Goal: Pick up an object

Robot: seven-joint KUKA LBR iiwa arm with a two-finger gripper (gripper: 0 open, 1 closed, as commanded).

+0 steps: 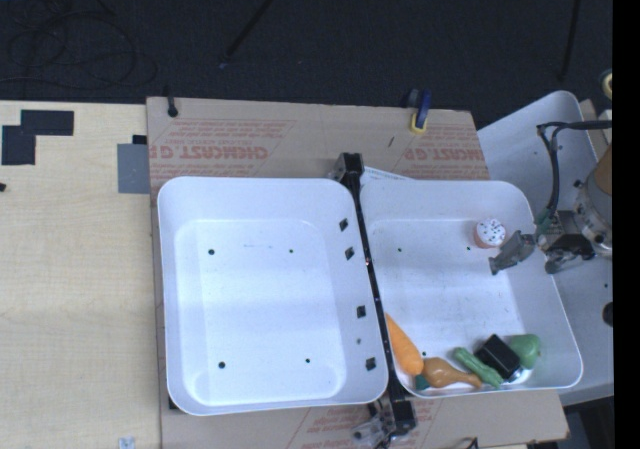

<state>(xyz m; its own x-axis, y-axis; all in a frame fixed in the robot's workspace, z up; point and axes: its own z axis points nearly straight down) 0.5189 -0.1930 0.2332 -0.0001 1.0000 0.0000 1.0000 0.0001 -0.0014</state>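
The right bin [545,302] holds the loose objects. A white ball with red dots [490,232] rests near its far right corner. Along the front wall lie an orange carrot [402,341], a tan piece [443,372], a long green piece [476,366], a black block [496,355] and a green round piece [526,346]. My gripper [538,253] hangs over the bin's right rim, just right of and slightly nearer than the dotted ball. It is open, its fingers spread wide with nothing between them.
The left bin [170,287] stands beside the right one, with a black divider strip [362,267] between them. Both rest on brown cardboard [300,137]. Cables [550,167] hang near the arm at the right. A blue and yellow clamp [419,109] sits at the cardboard's far edge.
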